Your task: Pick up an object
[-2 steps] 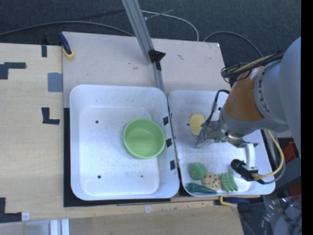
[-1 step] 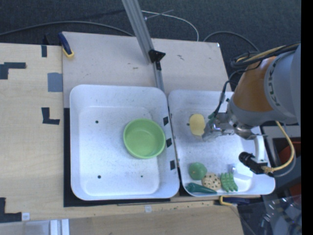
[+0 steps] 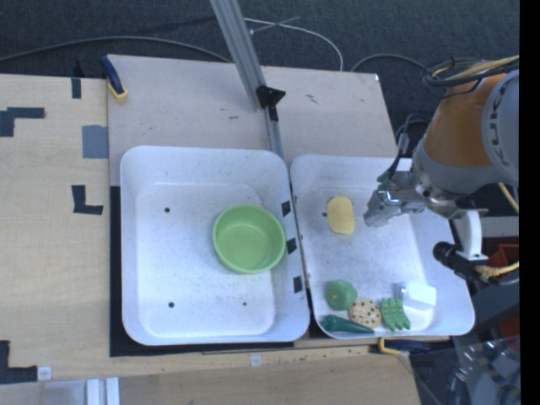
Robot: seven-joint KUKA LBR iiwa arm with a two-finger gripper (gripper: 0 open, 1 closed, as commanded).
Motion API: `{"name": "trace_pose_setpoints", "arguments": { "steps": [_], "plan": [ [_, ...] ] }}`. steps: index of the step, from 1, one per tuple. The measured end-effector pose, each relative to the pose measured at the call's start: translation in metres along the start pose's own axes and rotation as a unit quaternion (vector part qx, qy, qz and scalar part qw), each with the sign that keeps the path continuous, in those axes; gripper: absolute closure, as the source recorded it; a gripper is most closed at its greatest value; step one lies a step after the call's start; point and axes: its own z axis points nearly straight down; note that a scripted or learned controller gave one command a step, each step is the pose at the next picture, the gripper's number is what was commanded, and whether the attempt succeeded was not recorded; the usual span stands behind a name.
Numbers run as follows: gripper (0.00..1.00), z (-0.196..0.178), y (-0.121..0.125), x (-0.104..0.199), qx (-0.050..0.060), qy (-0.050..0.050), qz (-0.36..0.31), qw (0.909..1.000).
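Note:
In the right bin (image 3: 314,175) a pale yellow rounded object (image 3: 341,215) lies near the upper left. My gripper (image 3: 379,211) hangs just to its right, a small gap away, with nothing visible between its fingers. Along the bin's front edge sit a green ball (image 3: 341,294), a speckled cookie-like piece (image 3: 364,312), a dark teal flat piece (image 3: 344,324), a bright green toy (image 3: 394,313) and a white block (image 3: 419,295). The left bin (image 3: 152,175) holds a green bowl (image 3: 248,239).
A grey metal pole (image 3: 240,40) slants across the bench behind the bins, ending at a black clamp (image 3: 270,97). Cables run over the dark floor at the back. The arm's grey and orange body (image 3: 468,142) overhangs the right bin's right side.

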Motion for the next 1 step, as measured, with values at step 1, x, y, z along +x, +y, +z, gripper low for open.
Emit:
{"name": "trace_pose_setpoints", "arguments": {
  "steps": [1],
  "plan": [
    [1.00, -0.0584, -0.0057, 0.0053, 0.000, 0.000, 0.000, 1.0000]
  ]
}}
